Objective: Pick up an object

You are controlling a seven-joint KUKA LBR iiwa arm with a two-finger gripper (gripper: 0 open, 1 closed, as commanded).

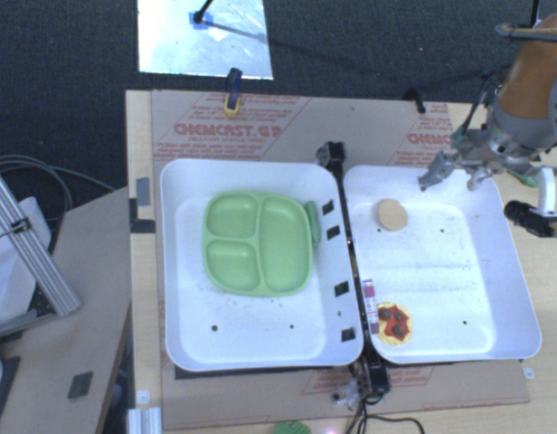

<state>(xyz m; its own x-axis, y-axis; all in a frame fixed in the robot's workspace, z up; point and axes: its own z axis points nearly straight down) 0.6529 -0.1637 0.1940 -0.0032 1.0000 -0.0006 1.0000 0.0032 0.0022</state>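
Two shallow white bins sit side by side on the counter. The end effector [457, 172] hangs with its fingers spread wide and nothing between them, above the far rim of the right bin [495, 269]. Nearest candidate is the round tan disc [391, 214], lying below it and toward the divider (round, so no long axis to align). A small pizza-like toy [393, 323] lies well nearer the camera; the green divided plate [259, 244] is farther still, in the left bin [184, 333].

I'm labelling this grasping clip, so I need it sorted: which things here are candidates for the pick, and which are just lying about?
Job:
gripper, above the right bin's far edge
tan round disc, right bin
small red and yellow piece, right bin
green divided plate, left bin

Lying about:
yellow-handled clamp
shiny sheet
cardboard sheet
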